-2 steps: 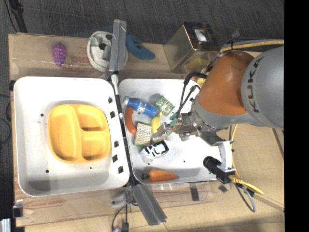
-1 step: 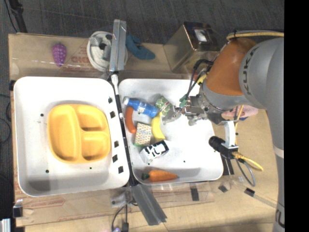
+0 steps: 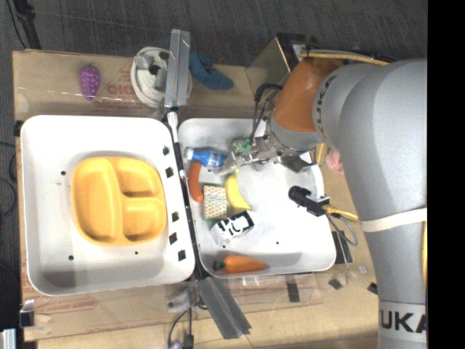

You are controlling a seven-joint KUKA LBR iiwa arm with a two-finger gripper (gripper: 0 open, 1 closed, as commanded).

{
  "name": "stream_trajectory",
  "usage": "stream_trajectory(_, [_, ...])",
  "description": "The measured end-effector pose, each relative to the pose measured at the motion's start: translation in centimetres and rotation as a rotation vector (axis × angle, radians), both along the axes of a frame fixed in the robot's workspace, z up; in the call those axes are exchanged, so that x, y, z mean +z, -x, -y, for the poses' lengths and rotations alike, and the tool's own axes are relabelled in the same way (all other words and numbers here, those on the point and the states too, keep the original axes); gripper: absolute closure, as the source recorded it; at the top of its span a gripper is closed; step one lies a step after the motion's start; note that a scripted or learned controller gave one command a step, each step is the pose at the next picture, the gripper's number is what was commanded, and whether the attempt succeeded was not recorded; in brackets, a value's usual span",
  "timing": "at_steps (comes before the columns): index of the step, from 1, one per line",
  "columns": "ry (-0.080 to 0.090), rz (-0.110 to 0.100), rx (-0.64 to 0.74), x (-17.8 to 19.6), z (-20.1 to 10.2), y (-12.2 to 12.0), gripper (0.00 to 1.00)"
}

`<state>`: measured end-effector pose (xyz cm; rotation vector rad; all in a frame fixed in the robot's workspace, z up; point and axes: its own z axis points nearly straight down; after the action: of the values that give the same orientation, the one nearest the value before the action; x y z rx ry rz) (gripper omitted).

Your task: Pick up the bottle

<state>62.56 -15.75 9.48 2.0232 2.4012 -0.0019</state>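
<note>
The small plastic bottle with a blue wrap lies on its side in the far left part of the right-hand shallow white bin, its pale end toward the wall shared with the other bin. Just beside it is the gripper, a cluster of bare metal below the grey arm's orange band. Whether it is released or clenched cannot be told from this slant. A small green crumpled-looking piece sits between the two, close against the gripper.

Toward the front, things crowd this bin's left half: a smooth orange carrot-shaped toy along the left wall, a curved glossy yellow banana, a flat checked block and a black-and-white printed packet. A second orange carrot rests against the front rim. Open white floor spreads across the right half.

The left white bin holds a yellow moulded tray with three compartments, with bare floor all round it. On the brown worktop beyond lie a knobbly purple grape bunch, a white coiled round thing and a blue soft piece.
</note>
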Motion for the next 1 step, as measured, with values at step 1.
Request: stream_trajectory(1, [-0.001, -0.015, -0.064, -0.45, -3.7, -2.8, 0.0])
